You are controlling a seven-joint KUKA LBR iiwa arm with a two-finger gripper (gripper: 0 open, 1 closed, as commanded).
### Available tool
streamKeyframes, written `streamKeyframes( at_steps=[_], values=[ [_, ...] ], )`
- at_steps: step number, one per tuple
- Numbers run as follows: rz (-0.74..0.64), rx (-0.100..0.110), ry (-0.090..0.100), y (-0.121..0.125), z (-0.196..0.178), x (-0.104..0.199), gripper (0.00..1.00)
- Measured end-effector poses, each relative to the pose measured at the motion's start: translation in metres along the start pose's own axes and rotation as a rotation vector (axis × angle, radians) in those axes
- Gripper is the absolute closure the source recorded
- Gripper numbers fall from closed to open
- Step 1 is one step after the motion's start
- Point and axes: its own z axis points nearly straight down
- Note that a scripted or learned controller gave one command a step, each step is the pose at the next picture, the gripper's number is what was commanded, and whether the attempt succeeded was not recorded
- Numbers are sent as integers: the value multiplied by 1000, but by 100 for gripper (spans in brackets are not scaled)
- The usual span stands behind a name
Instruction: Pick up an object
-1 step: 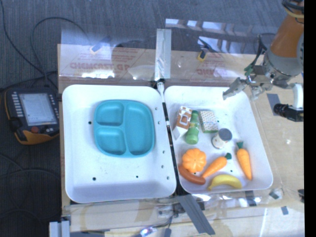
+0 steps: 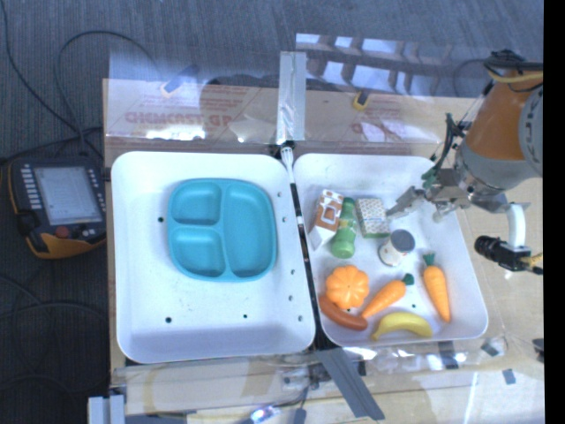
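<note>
- The gripper (image 2: pixel 422 197) hangs over the upper right part of the right bin (image 2: pixel 468 263), at the end of the grey arm (image 2: pixel 503 131) with its orange band; whether it is open or closed cannot be told from this slanted look, and nothing shows between its tips.
- No object is picked yet. The candidates all lie in the right bin: a green bottle (image 2: pixel 344 232) beside a small carton (image 2: pixel 328 210), a pale packet (image 2: pixel 372 215), a small jar with a dark lid (image 2: pixel 396 246), a pumpkin (image 2: pixel 346 287), two carrots (image 2: pixel 385 297) (image 2: pixel 436 291), a banana (image 2: pixel 403 326) and a reddish sausage (image 2: pixel 342 316).
- The left bin (image 2: pixel 141 237) carries a blue divided plate (image 2: pixel 221 228), well apart from the gripper, so it is not the sensible target.
- Nearest to the gripper are the pale packet and the jar; the jar stands somewhat apart from its neighbours, which probably makes it the cleaner grasp.
- To do it well, centre over one object before descending, and turn the wrist so the gripper closes across the narrow side.
- Avoid the tight cluster of carton, bottle and packet: the items touch, and a descent there likely nudges a neighbour.
- Keep clear of the bin's right wall while lowering.
- Lift straight up and check that the object actually comes along.
</note>
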Motion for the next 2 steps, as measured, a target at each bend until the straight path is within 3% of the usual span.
streamKeyframes(
  at_steps=[1,2],
  values=[
    [6,0,14,-53,51,-15,0],
    [-25,-1,7,-104,23,-18,0]
  ],
)
